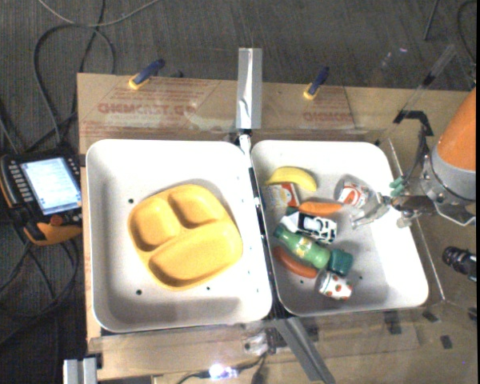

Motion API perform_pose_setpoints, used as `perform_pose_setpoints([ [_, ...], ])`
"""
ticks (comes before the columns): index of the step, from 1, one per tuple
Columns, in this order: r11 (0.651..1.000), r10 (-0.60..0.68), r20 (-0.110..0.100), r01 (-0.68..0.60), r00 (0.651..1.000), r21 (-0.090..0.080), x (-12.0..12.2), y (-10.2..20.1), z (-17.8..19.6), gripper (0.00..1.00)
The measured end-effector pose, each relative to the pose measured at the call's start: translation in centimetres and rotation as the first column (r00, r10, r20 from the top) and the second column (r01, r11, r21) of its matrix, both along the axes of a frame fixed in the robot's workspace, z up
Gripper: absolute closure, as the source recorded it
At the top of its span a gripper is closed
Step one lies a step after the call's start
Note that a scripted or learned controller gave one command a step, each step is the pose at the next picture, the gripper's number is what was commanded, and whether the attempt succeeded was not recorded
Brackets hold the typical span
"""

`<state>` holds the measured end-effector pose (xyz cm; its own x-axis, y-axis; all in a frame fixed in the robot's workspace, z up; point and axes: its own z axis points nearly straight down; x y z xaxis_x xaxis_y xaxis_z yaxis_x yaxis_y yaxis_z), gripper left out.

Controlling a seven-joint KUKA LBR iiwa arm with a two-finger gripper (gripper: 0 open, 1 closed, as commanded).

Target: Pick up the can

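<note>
In the right bin a small red-and-white can lies near the back right. My gripper hangs low over the bin just to the right of this can, its tip close to it or touching it. The arm's orange band shows at the right edge. A second can with an orange label lies at the bin's left side, half under a yellow banana. A white-and-red can-like container lies near the front.
Also in the right bin are a carrot, a white-and-black toy car, a green bottle and a red-orange piece. The left bin holds a yellow divided tray. A pendant lies off the left.
</note>
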<state>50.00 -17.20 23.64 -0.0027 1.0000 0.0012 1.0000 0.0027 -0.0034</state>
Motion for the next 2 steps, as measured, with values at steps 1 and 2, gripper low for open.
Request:
perform_pose_setpoints([
  [1, 0.97, 0.243, 0.001, -0.243, 0.97, 0.0, -1.6, -3.8, -2.0, 0.0],
  [2, 0.93, 0.366, 0.005, -0.366, 0.93, -0.003, 6.1, -3.1, 3.1, 0.0],
])
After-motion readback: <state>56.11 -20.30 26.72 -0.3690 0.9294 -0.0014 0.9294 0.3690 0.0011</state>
